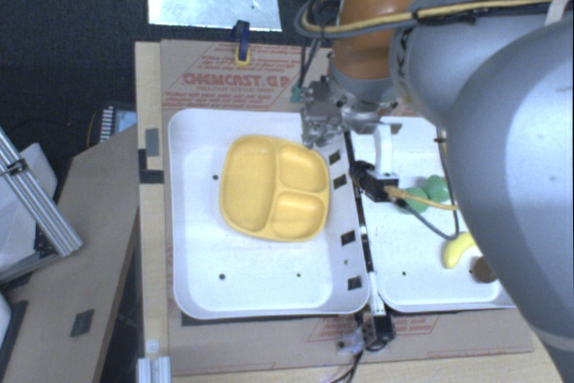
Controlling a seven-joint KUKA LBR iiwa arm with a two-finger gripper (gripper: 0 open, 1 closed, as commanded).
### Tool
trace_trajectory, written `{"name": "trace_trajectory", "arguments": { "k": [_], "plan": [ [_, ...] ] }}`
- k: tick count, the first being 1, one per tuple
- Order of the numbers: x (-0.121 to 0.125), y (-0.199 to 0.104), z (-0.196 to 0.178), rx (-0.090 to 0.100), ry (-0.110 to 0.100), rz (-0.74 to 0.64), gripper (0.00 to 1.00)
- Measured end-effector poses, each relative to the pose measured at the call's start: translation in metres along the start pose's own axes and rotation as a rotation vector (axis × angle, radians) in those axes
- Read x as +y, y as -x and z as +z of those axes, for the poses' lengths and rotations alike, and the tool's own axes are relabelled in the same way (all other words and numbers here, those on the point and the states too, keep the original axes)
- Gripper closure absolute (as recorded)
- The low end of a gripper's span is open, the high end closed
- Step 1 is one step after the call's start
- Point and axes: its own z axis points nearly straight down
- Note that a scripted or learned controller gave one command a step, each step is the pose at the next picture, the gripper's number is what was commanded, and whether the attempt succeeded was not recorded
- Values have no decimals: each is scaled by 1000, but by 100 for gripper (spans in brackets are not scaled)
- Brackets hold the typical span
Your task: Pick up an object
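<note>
Looking down from the fixed camera, line by line:

Bins: two shallow white ones side by side, the left bin (pixel 193 220) and the right bin (pixel 421 287), meeting along a dark seam with clips.

Plates: one, a yellow divided plate (pixel 273 188) with three compartments, lying flat in the left bin, toward its upper right part.

Small things in the right bin: three. One green object (pixel 437 188), one yellow banana-shaped piece (pixel 456 250), and one brown bit (pixel 482 269) at the arm's edge, too hidden to name.

Arm: one, grey (pixel 502 103) with its orange band (pixel 381 9), covering most of the right bin.

Gripper: one, the gripper (pixel 316 134), sitting over the left bin's upper right corner, just above the plate's far rim.

Jaws: cannot tell how they stand, the tips blur into the plate's edge.

Edges: plate's right rim lies near the seam, its far rim near the back wall.

Open room: bare white floor left of and in front of the plate.
</note>
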Motion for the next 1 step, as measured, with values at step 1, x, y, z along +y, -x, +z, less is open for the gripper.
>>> {"name": "trace_trajectory", "arguments": {
  "k": [1],
  "plan": [
    [-1,3,0,-2,-2,3,0]
  ]
}}
